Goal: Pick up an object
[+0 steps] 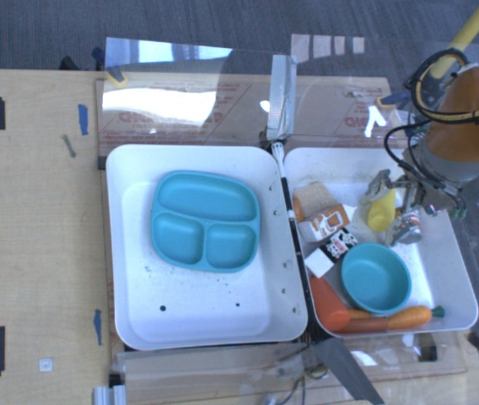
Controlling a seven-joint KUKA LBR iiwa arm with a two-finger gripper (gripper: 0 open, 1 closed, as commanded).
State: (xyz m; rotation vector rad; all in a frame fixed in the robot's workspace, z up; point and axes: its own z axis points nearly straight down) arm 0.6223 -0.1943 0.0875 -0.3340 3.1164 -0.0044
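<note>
Item: yellow object, small and rounded, lying in the right bin up-frame of the blue bowl, near the bin's far right part. The gripper stands over it, one metal finger on either side; the fingers are spread, with the yellow object showing between them, but whether they touch it cannot be told.

Arm: grey with an orange band, reaching in up-frame and right of the blue bowl, with black cables looped round the wrist.

Other contents of the right bin, placed from the blue bowl: a small box with orange and white print up-frame and left of it; a brown piece beyond that box; a black-and-white card just beside the bowl's left rim; an orange carrot with a green tip lying along the bowl's near side.

Left bin: left of the blue bowl, bearing a blue three-compartment tray in its middle.
</note>
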